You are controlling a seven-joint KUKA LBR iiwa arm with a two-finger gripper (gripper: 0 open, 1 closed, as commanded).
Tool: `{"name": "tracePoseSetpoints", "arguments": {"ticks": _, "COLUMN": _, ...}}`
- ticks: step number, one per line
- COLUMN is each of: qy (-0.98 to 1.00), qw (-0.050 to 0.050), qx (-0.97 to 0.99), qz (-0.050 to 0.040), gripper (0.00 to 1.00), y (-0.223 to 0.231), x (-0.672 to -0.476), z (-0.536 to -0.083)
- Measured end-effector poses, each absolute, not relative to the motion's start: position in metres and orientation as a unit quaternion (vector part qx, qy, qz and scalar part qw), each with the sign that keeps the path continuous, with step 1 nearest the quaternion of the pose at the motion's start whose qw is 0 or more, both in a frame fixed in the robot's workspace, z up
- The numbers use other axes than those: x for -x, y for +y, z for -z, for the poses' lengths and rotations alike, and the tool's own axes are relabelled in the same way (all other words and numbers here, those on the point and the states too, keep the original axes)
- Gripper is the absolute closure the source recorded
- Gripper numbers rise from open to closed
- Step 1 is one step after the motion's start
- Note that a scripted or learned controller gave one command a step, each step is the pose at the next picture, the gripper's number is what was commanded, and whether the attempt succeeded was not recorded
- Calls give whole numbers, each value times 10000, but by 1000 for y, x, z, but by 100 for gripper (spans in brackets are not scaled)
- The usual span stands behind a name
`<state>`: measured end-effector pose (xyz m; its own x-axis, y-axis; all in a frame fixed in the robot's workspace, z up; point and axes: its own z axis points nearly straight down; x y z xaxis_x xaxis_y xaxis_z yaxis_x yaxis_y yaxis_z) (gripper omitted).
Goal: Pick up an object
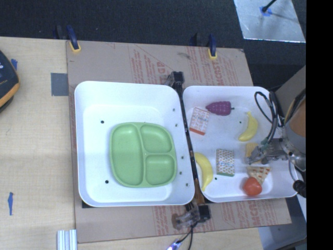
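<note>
The right bin (229,91) holds several items: a purple bunch of grapes (219,108), a red-and-white carton (199,121), a small banana (250,128), a larger banana (204,170), a patterned packet (225,162), a red tomato (252,186) and a tan wedge (259,172). My gripper (261,154) reaches in from the right, low over the bin's right side. It is just above the tan wedge and beside a small yellow piece (251,150). No item visibly sits in it.
The left bin (88,103) carries a green divided plate (142,153). Black cable loops (265,105) hang over the right bin's far right corner. Clamps (211,46) pin the cardboard underlay. A yellow-and-black device (6,79) lies at the bench's left edge.
</note>
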<state>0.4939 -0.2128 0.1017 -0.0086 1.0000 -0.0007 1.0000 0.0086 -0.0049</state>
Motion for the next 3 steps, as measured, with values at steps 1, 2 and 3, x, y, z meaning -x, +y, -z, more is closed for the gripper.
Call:
{"name": "tracePoseSetpoints", "arguments": {"ticks": 1, "qy": -7094, "qw": 8, "qx": 7048, "qz": -5, "gripper": 100, "y": -146, "x": -594, "z": -97}}
{"name": "tracePoseSetpoints", "arguments": {"ticks": 2, "qy": -7089, "qw": 8, "qx": 7053, "qz": -9, "gripper": 0, "y": -147, "x": -593, "z": -97}}
{"name": "tracePoseSetpoints", "arguments": {"ticks": 3, "qy": -7092, "qw": 33, "qx": 7050, "qz": -22, "gripper": 0, "y": -170, "x": -648, "z": -92}}
